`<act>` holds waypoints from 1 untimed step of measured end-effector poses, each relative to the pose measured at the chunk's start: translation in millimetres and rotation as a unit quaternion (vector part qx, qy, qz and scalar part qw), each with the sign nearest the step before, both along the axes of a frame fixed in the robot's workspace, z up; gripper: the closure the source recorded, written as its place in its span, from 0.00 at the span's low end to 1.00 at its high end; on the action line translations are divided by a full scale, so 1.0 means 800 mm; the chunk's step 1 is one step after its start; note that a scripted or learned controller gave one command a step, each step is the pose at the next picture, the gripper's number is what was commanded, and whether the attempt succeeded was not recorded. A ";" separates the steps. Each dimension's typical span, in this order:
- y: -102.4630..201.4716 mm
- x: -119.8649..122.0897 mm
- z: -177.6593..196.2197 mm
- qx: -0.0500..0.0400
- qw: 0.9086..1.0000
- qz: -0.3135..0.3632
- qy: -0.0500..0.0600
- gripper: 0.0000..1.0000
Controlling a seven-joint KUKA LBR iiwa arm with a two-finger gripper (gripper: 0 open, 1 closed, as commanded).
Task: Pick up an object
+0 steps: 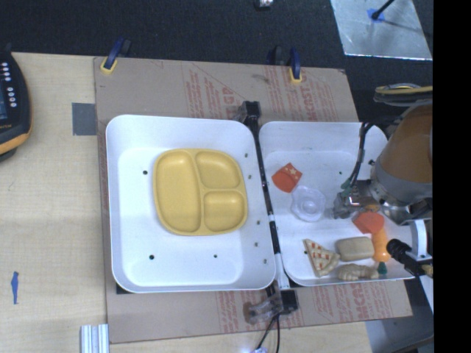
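Gripper [352, 201] of the grey arm sits low over the right shallow white bin [324, 134], near its right wall; whether it is open or closed cannot be told (metal parts blur together). Nearest candidate, the clear plastic cup [307, 204], lies just beside it to the view's left, while the red-orange block [286, 177] sits farther left and up.

Cardboard sheet [221, 94] under both bins: repeated red print in slanted lines, along its far edge, near edge and right side. Letters too small and blurred to read; no word made out.

Black-and-orange handset [11, 105] at the bench's left edge: rows of small buttons, markings not legible.

No readable label, brand or number on the bins or their contents.
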State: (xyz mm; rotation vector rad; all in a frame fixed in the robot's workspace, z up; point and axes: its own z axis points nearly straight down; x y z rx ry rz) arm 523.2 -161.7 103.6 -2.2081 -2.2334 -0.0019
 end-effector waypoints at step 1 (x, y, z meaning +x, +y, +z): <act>0.112 -0.023 0.116 0.001 1.000 0.000 -0.001 1.00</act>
